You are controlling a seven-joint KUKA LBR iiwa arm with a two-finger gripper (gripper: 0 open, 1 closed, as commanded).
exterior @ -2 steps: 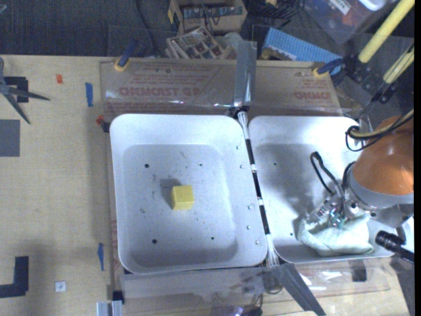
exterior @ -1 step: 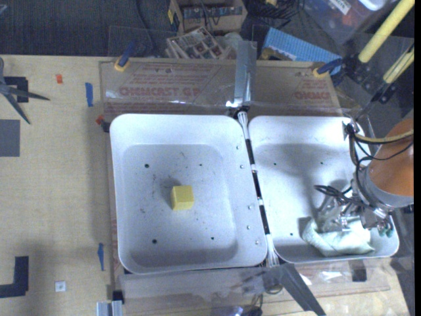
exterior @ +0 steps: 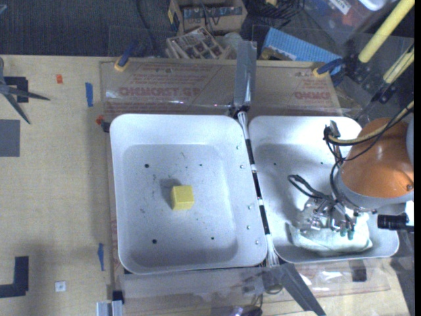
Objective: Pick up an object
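Low at the frame's right, the gripper (exterior: 327,221) hangs over the right bin (exterior: 283,140); finger state possibly hidden, I cannot tell. Yellow block (exterior: 183,197) sits in the left bin (exterior: 131,137).

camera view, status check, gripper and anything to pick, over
Gripper low in right bin, near front edge, over a pale object; grasp not confirmed. Yellow block alone in left bin, untouched. Nothing around the block.

I see even, bright light on the white bins (exterior: 125,137), a soft short shadow beside the yellow block (exterior: 183,197), and slightly blurred corners.
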